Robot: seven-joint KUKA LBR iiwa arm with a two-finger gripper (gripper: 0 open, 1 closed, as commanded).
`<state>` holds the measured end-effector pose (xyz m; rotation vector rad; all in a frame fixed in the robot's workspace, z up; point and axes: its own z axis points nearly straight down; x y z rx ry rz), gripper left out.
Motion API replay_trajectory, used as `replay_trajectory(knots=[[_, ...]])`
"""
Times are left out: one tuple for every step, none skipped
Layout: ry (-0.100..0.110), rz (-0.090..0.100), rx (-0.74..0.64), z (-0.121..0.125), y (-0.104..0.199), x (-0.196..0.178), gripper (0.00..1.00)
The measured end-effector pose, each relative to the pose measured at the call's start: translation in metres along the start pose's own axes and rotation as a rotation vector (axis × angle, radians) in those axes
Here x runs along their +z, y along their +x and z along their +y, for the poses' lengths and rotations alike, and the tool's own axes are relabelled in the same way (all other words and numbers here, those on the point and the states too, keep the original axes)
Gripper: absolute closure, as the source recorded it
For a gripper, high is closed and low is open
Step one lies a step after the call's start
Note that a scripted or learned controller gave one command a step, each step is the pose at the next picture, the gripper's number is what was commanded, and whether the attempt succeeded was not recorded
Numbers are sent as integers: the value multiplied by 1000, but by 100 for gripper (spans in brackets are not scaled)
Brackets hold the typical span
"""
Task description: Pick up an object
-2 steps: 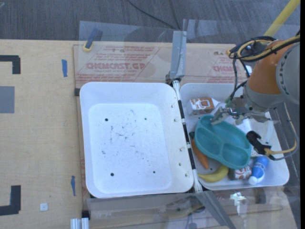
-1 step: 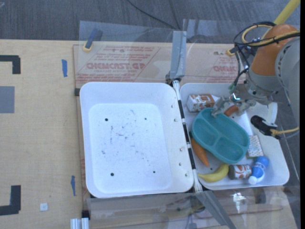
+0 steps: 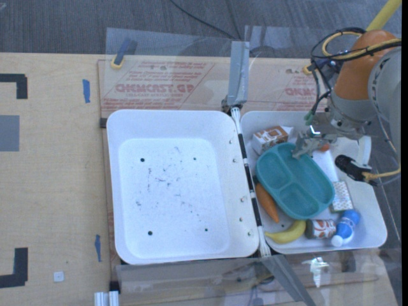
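Hovering over the far rim of the teal, three-compartment plastic tray (image 3: 294,180), the two-finger gripper (image 3: 306,143) sits low in the right white bin (image 3: 376,222); whether it is apart or clamped cannot be told. Judged light, stiff and slick, the tray is best taken by its raised rim directly beneath the tool. Just beyond lies a small brown carton (image 3: 270,135); past the tray's opposite side, an orange carrot (image 3: 266,201), a yellow banana (image 3: 285,232) and a blue-capped bottle (image 3: 345,227). Room is tight; the left white bin (image 3: 172,121) offers open floor.
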<state>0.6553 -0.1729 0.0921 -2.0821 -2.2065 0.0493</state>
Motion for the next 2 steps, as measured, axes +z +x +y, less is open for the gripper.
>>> replay_trajectory(knots=[[-22,-15,2,3,-4,-3,0],[-104,-47,67,-26,-35,2,0]])
